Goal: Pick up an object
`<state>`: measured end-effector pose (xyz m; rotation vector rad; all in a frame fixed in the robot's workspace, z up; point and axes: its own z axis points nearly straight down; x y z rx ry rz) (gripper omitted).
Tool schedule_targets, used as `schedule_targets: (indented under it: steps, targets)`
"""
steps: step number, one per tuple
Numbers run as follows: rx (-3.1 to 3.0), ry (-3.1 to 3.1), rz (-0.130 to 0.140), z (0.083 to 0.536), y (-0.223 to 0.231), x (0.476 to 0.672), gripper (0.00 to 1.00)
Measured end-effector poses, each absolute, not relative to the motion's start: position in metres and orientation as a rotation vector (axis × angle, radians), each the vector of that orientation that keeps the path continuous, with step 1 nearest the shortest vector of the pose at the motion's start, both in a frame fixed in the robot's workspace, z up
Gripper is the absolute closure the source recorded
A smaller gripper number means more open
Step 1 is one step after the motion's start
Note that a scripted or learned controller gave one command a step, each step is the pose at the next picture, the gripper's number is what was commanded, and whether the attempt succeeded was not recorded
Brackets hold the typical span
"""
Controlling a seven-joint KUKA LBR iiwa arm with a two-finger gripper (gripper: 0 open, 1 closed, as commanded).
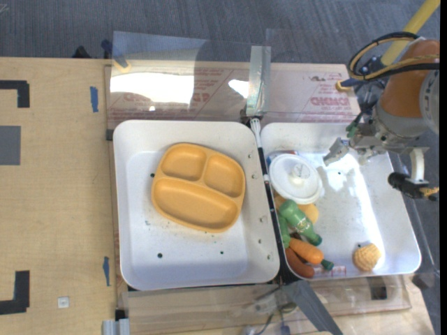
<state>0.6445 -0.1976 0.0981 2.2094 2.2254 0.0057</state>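
Arm poised over the upper right of the right bin, nothing held.

The end effector [347,147] hangs at the upper right of the frame, its two fingers apart and bare, above the right bin [391,208]. A white lidded cup [296,176] sits at that bin's upper left; below it lie a green bottle [299,220] and an orange carrot [307,250] against the left wall. A tan round ball [367,256] rests near the lower right corner. The left bin [133,208] holds a yellow divided plate [199,185].

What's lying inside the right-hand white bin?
Inside the right white bin: round white lid, green toy bottle, orange carrot, tan ball. Whatever lies beneath the pile is covered.
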Motion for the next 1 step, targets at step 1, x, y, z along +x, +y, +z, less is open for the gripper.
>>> schedule_targets:
  steps: [1]
  targets:
    - [2.245, 2.189, 0.008, 0.151, -0.1699, 0.6341, 0.0]
